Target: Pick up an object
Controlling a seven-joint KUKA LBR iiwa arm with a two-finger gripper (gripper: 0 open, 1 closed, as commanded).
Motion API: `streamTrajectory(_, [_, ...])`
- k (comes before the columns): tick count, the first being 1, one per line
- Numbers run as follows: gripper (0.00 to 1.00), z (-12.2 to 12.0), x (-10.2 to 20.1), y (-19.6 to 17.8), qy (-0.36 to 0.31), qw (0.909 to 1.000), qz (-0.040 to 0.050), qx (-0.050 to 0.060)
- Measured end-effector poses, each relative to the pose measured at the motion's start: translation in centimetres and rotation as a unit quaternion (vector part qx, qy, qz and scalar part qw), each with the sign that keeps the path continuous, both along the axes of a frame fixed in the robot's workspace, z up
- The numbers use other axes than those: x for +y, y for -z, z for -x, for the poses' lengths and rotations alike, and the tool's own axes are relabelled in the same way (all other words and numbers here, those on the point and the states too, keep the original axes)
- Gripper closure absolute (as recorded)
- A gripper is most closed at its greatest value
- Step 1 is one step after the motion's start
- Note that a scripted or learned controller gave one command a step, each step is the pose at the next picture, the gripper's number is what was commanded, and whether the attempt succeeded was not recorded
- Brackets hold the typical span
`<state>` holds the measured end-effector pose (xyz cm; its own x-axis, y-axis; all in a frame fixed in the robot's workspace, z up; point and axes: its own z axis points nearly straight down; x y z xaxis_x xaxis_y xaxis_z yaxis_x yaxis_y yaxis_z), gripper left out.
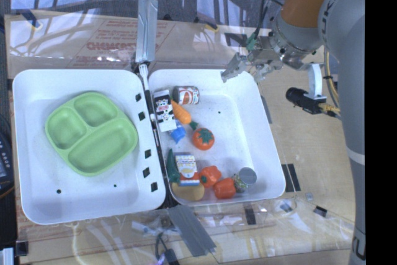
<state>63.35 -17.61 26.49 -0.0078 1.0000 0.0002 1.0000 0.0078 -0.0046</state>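
The right bin (263, 133) holds several small items: a tin can (186, 95), a black-and-white carton (163, 112), a carrot (181, 113), a small blue piece (178, 133), an orange tomato-like fruit (203, 138), a small printed box (186, 166), two red pieces (211, 175) (224, 188), a grey can (247, 177) and a tan lump (189, 191). My gripper (246, 70) hovers over the right bin's back right corner, above everything. It is open and nothing sits between its fingers.
A green divided plate (92, 131) lies in the left bin (31, 195). A dark green piece (170, 164) leans against the divider between the bins. The right bin's items crowd its left and front parts.
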Motion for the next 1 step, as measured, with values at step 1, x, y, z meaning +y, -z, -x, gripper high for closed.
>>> streamTrajectory(1, [0.0,4.97,6.7,8.88,-0.015,0.9999,-0.0003,0.002])
